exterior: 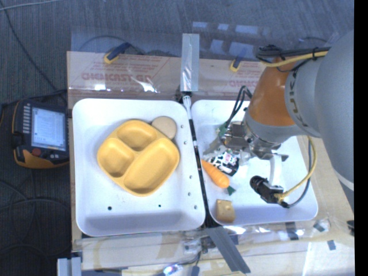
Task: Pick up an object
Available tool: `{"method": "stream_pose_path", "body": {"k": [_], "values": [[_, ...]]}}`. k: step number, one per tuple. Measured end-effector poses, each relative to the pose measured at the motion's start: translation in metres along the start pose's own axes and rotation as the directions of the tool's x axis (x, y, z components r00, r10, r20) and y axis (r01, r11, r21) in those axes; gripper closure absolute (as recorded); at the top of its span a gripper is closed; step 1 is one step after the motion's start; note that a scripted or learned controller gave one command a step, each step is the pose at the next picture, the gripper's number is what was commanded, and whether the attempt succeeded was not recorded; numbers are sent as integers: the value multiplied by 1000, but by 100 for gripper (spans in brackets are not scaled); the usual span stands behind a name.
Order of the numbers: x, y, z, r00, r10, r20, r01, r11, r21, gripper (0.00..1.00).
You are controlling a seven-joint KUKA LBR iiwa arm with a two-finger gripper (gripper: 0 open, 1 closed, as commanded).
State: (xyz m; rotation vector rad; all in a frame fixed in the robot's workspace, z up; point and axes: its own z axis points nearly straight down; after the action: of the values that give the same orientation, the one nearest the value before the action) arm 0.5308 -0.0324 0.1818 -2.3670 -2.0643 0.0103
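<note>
Grey carpet surrounds the bins; a bright orange carrot (216,174) lies beside the pincer (231,154), whose grip I cannot tell.

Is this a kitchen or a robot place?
Probably a robot lab, not a kitchen: a robot arm reaches over two white bins, the carrot looks like a toy, and a control pad lies on the carpet.

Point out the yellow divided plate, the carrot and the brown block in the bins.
yellow divided plate (138,157): camera view, its middle ridge.
carrot (216,175): camera view, mid orange body.
brown block (225,210): camera view, its top face.
</note>
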Motion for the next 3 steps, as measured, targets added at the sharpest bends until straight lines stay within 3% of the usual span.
{"method": "stream_pose_path", "body": {"k": [1,2,3], "values": [[-37,-41,0,986,-166,-2,166,986,0,0],[-75,-29,93,912,-410,-4,410,912,-10,0],[-75,-27,84,913,-409,-3,409,912,-14,100]]}}
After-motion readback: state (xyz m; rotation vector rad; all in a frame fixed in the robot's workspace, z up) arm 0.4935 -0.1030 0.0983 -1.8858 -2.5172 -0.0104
